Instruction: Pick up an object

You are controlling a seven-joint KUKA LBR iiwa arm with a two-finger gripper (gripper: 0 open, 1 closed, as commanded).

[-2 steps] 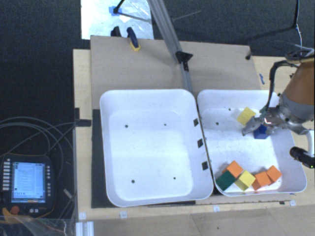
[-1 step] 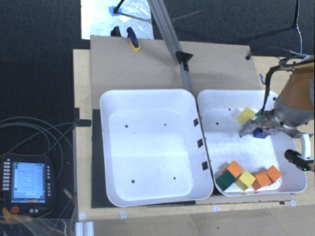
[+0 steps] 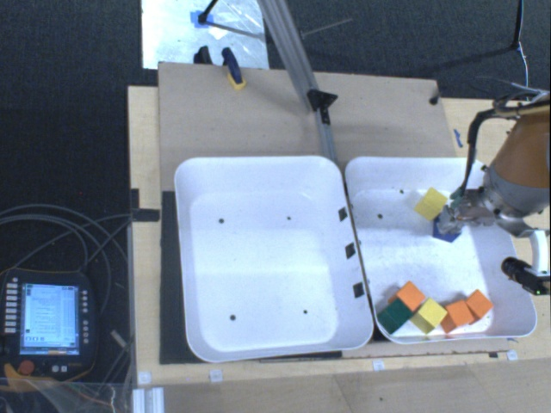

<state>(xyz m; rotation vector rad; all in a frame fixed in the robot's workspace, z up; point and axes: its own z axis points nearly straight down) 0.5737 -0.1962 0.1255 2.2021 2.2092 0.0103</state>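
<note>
Camera view, looking down at a slant on the bench (image 3: 258, 110): two shallow white bins sit side by side, the left bin (image 3: 194, 231) and the right bin (image 3: 508, 265), their inner walls touching along a dark hinge-like seam. My arm (image 3: 525, 157) reaches in from the right, and my gripper (image 3: 455, 216) is lowered into the upper part of the right bin. A blue block (image 3: 446, 230) lies directly under its tip, partly covered by it; I cannot tell whether the block sits between the fingers or merely beneath them, nor how wide the gripper stands. A yellow block (image 3: 430, 204) rests just beside the blue one, to its upper left, tilted on the bin floor. Near the front wall of the same bin lies a cluster: an orange block (image 3: 411, 296), a green block (image 3: 394, 317), a second yellow block (image 3: 428, 316), and two more orange blocks (image 3: 469, 308) touching one another. A teach pendant (image 3: 47, 321) lies off the bench at lower left, its screen lit.
</note>
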